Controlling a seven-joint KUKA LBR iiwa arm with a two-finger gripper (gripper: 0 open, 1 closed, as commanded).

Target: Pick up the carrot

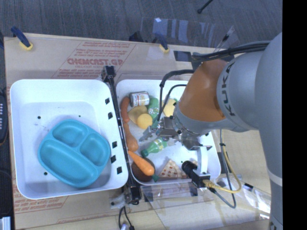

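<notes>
Carrot (142,164) not picked up yet.
Lying low in right bin (215,153), just below gripper (154,134); can't tell gripper's grip.

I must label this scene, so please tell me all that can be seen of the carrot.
The carrot is orange, smooth and tapered, and looks like a plastic toy. It lies flat in the right bin, near the front left corner, its thin end pointing up-left. It rests over a dark brown item. The claw is above it, apart.

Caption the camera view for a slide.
Gripper hovers over the right bin, carrot lying near its front-left corner.
</notes>
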